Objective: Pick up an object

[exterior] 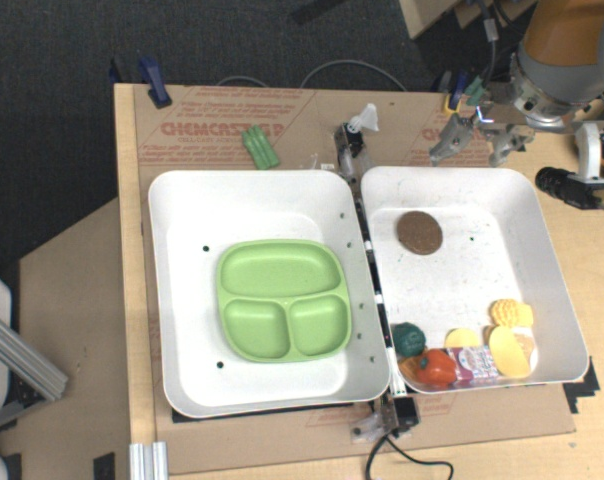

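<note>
In the right bin (552, 258), the objects to be picked are gathered. A brown round cookie-like disc (420, 233) is seen lying flat near the bin's far side, well apart from the rest. A cluster is packed into the near corner: a dark green piece (409, 339) at the cluster's left end, a red tomato-like piece (438, 367) just beside it, a pink wrapped item (475, 365) next to that, and yellow pieces (510, 349), one ridged like a cracker, at the right end. These are pressed close together; which ones are touching cannot be told.

Beyond the right bin's far rim, the gripper (475, 140) is seen above the table (132, 268), not over the bin contents. Its two fingers (448, 144) are spread apart, and nothing is seen between them. The arm's orange band (572, 13) is visible above it.

To the left of the right bin, the left bin (177, 268) is set against it, and a green divided plate (282, 299) is held in it. A small green item (261, 147) lies on the table beyond the left bin.
</note>
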Robot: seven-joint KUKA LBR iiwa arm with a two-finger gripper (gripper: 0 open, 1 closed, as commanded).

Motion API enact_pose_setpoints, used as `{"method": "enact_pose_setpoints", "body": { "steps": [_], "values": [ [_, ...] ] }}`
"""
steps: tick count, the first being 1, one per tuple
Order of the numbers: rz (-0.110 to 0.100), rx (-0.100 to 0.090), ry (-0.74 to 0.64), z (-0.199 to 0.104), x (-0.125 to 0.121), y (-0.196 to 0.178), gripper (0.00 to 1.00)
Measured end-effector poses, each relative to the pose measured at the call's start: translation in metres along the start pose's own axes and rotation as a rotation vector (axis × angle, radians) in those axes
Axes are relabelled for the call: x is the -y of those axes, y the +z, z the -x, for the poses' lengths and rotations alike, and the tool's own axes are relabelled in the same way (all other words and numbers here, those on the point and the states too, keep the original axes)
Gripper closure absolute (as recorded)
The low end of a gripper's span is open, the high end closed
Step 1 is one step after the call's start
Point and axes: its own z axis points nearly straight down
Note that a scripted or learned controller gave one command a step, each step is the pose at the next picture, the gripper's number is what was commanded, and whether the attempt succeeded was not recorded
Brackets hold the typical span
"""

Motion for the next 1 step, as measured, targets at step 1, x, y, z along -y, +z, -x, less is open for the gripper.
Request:
{"method": "enact_pose_setpoints", "body": {
  "steps": [1],
  "values": [
    [-0.018, -0.003, 0.002, -0.0014, 0.0556, 0.1456, 0.00]
  ]
}}
